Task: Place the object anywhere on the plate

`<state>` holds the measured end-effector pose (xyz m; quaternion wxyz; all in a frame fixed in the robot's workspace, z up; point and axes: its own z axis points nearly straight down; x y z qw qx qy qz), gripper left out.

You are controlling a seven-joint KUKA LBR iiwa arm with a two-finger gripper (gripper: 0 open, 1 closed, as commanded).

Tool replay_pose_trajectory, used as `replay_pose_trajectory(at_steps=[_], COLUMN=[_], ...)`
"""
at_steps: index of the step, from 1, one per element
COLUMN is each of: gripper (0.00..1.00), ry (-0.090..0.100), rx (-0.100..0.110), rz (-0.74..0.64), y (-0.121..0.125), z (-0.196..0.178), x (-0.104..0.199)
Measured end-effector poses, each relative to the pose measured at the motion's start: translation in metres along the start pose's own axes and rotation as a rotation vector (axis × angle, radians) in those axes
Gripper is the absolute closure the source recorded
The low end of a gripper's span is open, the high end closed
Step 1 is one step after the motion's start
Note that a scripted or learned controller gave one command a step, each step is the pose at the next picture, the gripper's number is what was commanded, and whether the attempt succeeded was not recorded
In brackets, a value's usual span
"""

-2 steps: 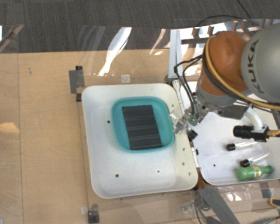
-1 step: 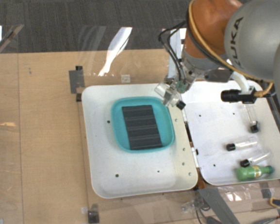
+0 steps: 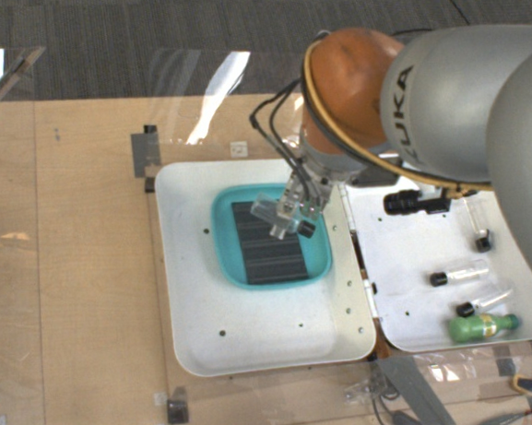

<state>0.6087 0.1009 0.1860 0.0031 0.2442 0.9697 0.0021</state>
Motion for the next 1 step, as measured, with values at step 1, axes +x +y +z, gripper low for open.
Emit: replay_pose_trajectory(at_steps=[1], gripper=[0.0], ry=[-0.001], rx=[0.0], rz=[0.001], y=[-0.0002], z=[-0.0003], x=[-0.0004])
